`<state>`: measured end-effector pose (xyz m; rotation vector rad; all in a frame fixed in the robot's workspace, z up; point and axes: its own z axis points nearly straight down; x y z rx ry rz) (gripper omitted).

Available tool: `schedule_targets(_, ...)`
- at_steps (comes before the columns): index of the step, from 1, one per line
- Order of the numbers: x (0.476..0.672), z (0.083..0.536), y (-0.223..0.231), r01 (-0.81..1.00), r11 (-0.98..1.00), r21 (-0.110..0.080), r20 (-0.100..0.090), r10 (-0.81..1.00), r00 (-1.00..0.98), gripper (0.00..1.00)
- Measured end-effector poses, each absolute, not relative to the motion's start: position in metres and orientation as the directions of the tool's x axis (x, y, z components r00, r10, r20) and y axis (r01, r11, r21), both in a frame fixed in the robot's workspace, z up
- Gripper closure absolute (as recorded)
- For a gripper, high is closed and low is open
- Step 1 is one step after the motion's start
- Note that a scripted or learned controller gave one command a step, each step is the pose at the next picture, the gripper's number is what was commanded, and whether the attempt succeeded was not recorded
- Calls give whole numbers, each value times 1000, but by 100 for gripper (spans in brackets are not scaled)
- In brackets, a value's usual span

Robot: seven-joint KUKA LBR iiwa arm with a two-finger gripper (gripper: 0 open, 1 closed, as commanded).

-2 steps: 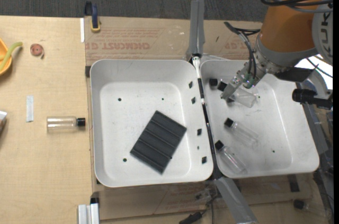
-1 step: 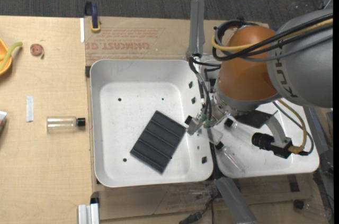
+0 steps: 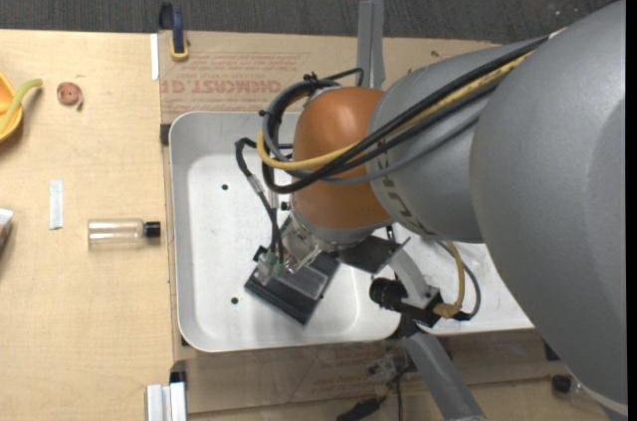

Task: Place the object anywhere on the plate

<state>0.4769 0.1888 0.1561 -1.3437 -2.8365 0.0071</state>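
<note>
The grey arm with its orange band [image 3: 333, 160] reaches in from the right and covers much of the white bin [image 3: 204, 210]. My gripper [image 3: 289, 288] points down over the bin's front middle, its black body low above the bin floor. Cables loop around the wrist. The arm hides whatever lies under and behind it.
On the wooden bench left of the bin lie a clear bottle with a black cap [image 3: 121, 230], a small white strip [image 3: 56, 205], a reddish disc [image 3: 68, 94] and an orange-yellow item [image 3: 10, 105] at the edge. A blue clamp [image 3: 171, 26] stands at the back. Bare bin floor shows on the bin's left side.
</note>
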Motion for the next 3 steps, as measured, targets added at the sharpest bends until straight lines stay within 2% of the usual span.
schedule_targets(1, 562, 149, 213, 764, 645, -3, -1, 764, -645, 100)
schedule_targets(2, 645, 238, 167, 587, 810, 0, -3, 587, -810, 100)
schedule_targets(3, 521, 91, 210, 412, 911, -2, 1, 412, -911, 100)
